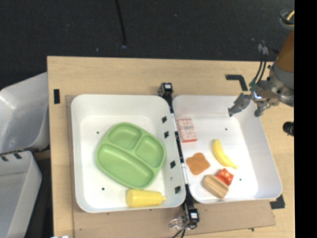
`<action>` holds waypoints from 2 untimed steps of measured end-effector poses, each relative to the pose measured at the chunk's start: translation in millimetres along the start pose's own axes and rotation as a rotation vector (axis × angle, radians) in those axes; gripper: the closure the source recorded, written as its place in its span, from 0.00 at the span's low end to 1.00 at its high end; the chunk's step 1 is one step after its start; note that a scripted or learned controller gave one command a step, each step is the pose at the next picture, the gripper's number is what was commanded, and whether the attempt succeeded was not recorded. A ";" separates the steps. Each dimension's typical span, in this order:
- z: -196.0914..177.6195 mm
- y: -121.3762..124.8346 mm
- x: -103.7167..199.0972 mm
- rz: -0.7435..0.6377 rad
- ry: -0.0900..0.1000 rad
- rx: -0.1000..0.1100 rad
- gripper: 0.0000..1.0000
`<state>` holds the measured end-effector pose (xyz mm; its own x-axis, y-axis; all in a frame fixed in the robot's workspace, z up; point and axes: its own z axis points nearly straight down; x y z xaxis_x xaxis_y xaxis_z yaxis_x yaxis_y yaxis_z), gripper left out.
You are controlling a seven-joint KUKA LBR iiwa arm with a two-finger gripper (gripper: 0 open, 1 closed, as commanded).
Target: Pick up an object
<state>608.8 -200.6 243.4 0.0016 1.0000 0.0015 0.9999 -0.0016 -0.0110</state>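
My gripper (247,106) hangs over the far right corner of the right bin (257,182), its two grey fingers (237,105) spread open with nothing between them. Below it in that bin lie a yellow banana (223,154), an orange cookie-shaped piece (198,163), a small red item (225,175) and a tan bread roll (214,186). A white card with red print (186,129) lies near the bin's left wall. All of these sit well apart from the gripper.
The left bin (81,133) holds a green divided plate (131,154) and a yellow corn-like piece (143,198) at its near edge. A black-clipped divider (174,148) joins the two bins. A black bracket (237,79) rests on the bench behind the right bin.
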 end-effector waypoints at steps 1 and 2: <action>-7.9 2.4 0.5 -0.002 -0.002 -0.013 0.00; 38.4 0.2 7.0 -0.002 -0.003 -0.008 0.00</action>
<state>608.6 -193.6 205.1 -0.0007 1.0000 -0.0012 1.0000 0.0007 -0.0025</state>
